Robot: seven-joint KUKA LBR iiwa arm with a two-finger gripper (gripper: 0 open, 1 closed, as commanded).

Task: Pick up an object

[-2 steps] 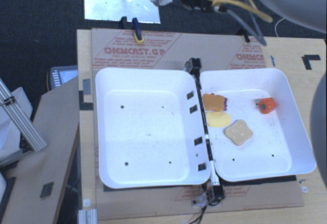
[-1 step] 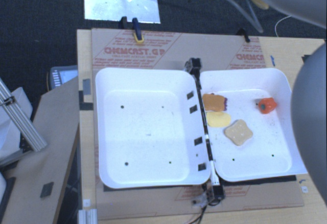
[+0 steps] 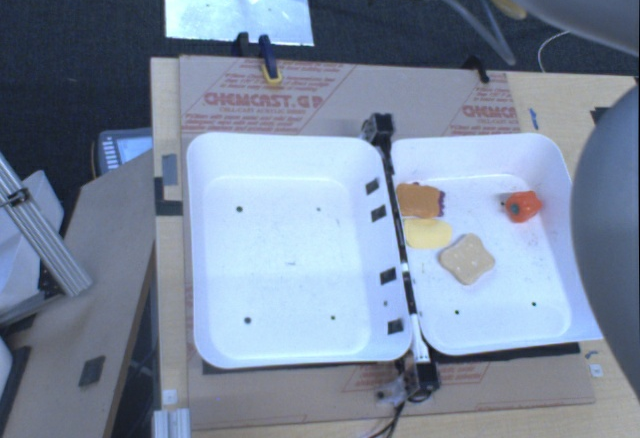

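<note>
Inside the right bin [image 3: 545,151]: four small objects, none lifted.
Toast [image 3: 467,259] at centre looks light and stiff; take its edges. Tomato [image 3: 521,206] at 2 o'clock may roll. Gripper state: cannot tell.

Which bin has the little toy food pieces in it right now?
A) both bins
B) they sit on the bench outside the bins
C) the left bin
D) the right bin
D: the orange piece, the tan slice and the yellow piece all lie inside the right bin.
</note>
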